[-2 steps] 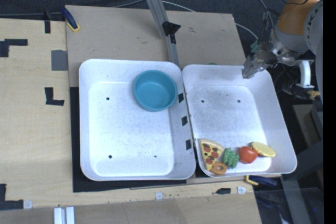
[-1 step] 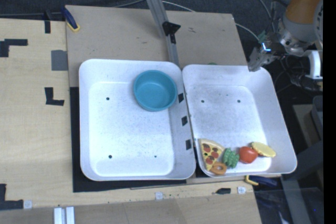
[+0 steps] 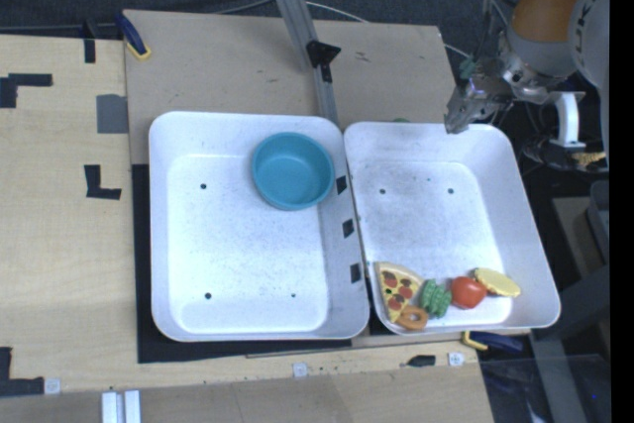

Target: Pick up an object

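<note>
A blue bowl (image 3: pixel 291 170) sits at the back of the left bin (image 3: pixel 188 243). Along the near edge of the right bin (image 3: pixel 436 203) lie a toy pizza slice (image 3: pixel 397 288), a green vegetable piece (image 3: pixel 434 296), a red tomato (image 3: pixel 468 291), a yellow piece (image 3: pixel 497 282) and a small orange piece (image 3: pixel 413 318). My gripper (image 3: pixel 460 118) hangs over the right bin's back right rim, far from all of them. Nothing shows between its fingers.
A grey metal pole (image 3: pixel 293 5) slants down from the top to the gap between the bins. Cables run across the dark floor behind the bench. A yellow clip (image 3: pixel 135 43) sits at the board's back left corner.
</note>
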Tool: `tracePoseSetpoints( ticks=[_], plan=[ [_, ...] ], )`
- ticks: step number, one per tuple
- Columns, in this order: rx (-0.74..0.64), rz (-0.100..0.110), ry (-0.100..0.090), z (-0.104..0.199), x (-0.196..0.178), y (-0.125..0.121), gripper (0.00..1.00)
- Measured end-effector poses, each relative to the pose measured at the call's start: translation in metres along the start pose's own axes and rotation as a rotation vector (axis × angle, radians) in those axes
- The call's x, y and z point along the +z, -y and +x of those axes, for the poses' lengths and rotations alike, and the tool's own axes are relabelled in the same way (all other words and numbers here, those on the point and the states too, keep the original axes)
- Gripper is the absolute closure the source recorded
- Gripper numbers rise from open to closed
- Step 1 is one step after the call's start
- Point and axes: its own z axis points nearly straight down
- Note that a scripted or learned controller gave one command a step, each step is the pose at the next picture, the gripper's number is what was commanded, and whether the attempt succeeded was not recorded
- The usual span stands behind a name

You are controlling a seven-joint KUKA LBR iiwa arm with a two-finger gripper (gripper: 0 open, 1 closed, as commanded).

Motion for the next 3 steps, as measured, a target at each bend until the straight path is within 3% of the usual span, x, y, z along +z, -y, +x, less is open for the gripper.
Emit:
tracePoseSetpoints(
  ticks=[3],
  plan=[
    [0.0,0.002,0.0,0.171,0.016,0.022,1.0]
  ],
)
